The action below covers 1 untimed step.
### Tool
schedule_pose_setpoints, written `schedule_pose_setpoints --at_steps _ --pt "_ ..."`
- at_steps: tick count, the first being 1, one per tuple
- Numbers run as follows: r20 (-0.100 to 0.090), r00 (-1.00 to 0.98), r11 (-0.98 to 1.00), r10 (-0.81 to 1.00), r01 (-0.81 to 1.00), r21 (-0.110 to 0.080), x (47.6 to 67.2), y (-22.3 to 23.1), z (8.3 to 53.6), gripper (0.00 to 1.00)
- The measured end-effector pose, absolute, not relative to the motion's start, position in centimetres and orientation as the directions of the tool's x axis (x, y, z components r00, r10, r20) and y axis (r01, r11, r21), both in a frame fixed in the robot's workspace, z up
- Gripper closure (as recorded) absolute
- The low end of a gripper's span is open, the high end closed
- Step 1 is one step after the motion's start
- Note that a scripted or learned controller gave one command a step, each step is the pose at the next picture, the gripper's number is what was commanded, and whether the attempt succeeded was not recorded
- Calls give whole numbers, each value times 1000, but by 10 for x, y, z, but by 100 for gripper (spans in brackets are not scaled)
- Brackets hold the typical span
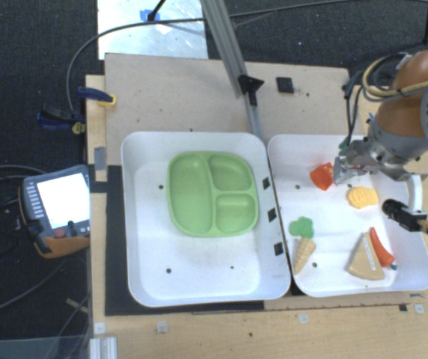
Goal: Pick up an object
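While low in the right bin (423, 275), end effector (343, 172) beside orange piece (322, 176), grip state unclear.

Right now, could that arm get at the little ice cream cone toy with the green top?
Probably yes. The ice cream cone lies in the open in the right bin, apart from the other toys, with the tool in that same bin.

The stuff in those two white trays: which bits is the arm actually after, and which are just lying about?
Part of the job:
gripper
orange-red piece beside it
yellow piece
green-topped cone
tan wedge
right bin

Just lying about:
green divided plate
left bin
handheld screen
clamps
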State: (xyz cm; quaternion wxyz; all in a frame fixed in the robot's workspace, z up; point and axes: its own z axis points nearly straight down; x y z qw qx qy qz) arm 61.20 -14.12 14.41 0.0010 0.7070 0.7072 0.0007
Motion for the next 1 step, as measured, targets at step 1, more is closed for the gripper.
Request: schedule_pose_setpoints --at_steps 1 --pt "0 -4 4 1000 1000 3 611 -142 186 100"
